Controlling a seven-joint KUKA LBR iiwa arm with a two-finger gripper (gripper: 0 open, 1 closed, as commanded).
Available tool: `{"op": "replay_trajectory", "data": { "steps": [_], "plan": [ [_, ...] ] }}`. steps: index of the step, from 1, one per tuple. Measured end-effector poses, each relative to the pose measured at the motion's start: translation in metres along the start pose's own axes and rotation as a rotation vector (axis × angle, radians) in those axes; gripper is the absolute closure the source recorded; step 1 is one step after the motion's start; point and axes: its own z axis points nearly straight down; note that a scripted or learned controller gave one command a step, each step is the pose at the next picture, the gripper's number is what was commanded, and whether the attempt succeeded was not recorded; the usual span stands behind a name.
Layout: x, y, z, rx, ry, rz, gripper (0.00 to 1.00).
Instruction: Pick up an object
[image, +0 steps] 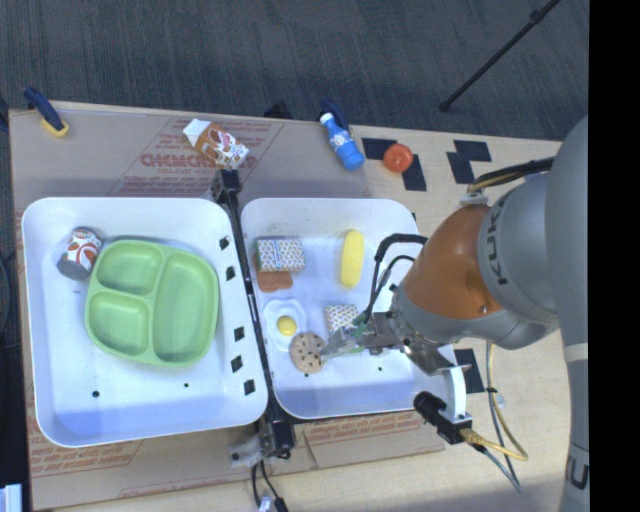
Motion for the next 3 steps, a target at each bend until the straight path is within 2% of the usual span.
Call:
{"op": "replay_trajectory", "data": {
  "steps": [1, 2, 3],
  "plan": [
    [0.054, 0.080, 0.010, -0.011, -0.006, 0.001, 0.00],
    [0.052, 0.081, -0.001, -0.013, -0.009, 0.001, 1.00],
    [0.102, 0.010, -0.086, -0.003, -0.002, 0.001, 1.00]
  ]
}}
